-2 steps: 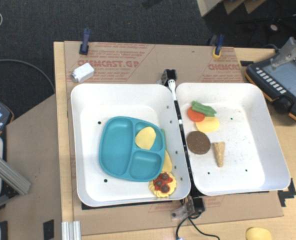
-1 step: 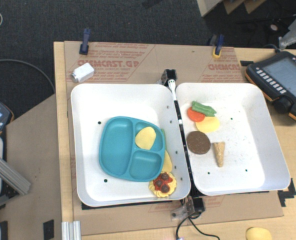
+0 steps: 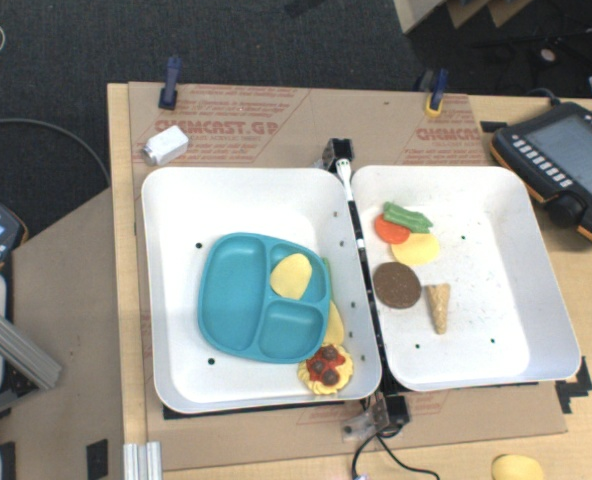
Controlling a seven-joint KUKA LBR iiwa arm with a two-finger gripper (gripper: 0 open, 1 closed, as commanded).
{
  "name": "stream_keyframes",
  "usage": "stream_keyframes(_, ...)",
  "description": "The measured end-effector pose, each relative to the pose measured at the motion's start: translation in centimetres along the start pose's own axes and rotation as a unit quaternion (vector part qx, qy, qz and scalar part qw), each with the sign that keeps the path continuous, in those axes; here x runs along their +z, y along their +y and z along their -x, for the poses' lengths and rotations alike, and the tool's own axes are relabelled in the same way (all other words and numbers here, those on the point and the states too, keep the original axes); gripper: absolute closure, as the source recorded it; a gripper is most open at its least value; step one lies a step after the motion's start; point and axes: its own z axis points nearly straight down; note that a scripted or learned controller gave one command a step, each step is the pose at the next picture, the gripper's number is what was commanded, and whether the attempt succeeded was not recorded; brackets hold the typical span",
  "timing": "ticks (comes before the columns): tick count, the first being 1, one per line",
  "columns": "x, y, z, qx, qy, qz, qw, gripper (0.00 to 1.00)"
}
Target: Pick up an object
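The left bin held a blue tray with a yellow piece in its far-right compartment; a small pizza lay just off its near-right corner. The right bin held a brown disc, a cone, a tomato and a green pepper. Picking seemingly hadn't started; the next move called for choosing a target. I couldn't tell the fingers' state.

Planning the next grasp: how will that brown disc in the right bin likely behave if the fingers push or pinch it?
The brown disc lies flat, so it probably slides rather than rolls. Its low profile may make pinching awkward. A yellow piece and a cone lie close by, so a push could nudge them.
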Motion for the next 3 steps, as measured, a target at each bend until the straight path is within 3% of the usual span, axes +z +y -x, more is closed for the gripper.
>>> stream_keyframes(1,10.9,-3.0,6.5,0.005,0.002,-0.01,0.9999,1.0)
stream_keyframes(2,18.9,-6.5,10.7,0.004,0.003,-0.008,1.0,1.0)
stream_keyframes(3,26.3,3.3,9.0,-0.002,0.002,-0.005,1.0,1.0)
